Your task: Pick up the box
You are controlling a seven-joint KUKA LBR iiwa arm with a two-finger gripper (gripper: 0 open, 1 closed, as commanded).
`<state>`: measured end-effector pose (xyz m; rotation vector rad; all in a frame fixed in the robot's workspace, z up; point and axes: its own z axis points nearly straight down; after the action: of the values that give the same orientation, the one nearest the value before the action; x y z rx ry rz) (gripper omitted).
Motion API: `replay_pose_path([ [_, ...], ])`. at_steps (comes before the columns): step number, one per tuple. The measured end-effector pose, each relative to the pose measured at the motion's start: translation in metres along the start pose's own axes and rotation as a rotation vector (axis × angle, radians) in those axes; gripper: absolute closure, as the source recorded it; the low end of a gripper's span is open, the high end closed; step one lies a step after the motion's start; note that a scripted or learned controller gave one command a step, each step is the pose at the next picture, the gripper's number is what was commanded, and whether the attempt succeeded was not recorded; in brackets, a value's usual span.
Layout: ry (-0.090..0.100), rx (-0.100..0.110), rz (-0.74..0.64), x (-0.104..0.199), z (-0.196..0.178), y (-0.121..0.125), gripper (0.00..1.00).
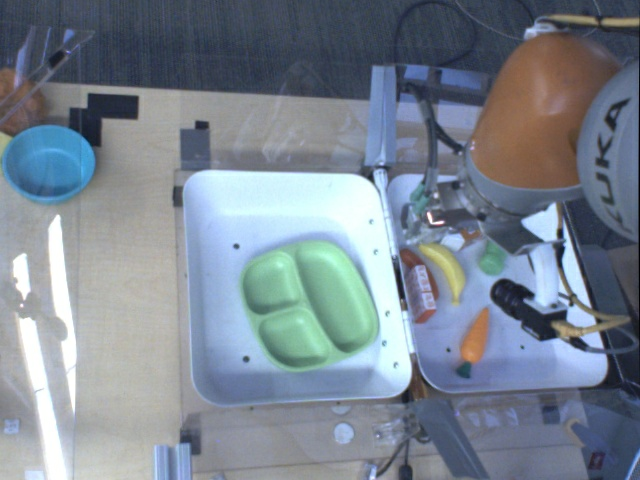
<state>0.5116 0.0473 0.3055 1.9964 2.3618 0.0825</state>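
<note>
The box (421,290) is small and red with a pale label. It lies along the left wall of the right bin (540,368), next to a yellow banana (446,268). My gripper (432,216) hangs over the back left corner of that bin, a little beyond the box and the banana's upper end. The arm's big orange band (540,118) covers the back of the bin.
An orange carrot (474,338) lies at the middle front of the right bin, and a small green thing (491,260) sits right of the banana. The left bin (215,268) holds a green divided plate (308,303). A blue bowl (48,163) stands at the far left.
</note>
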Motion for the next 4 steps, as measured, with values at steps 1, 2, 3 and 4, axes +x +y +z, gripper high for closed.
replay_pose_path([
  [1, -0.001, -0.007, -0.008, 0.000, -0.011, 0.003, 1.00],
  [2, -0.002, -0.014, -0.016, 0.001, -0.022, 0.006, 1.00],
  [3, -0.003, -0.020, -0.025, 0.001, -0.034, 0.009, 1.00],
  [4, -0.004, -0.027, -0.033, 0.001, -0.045, 0.012, 1.00],
])
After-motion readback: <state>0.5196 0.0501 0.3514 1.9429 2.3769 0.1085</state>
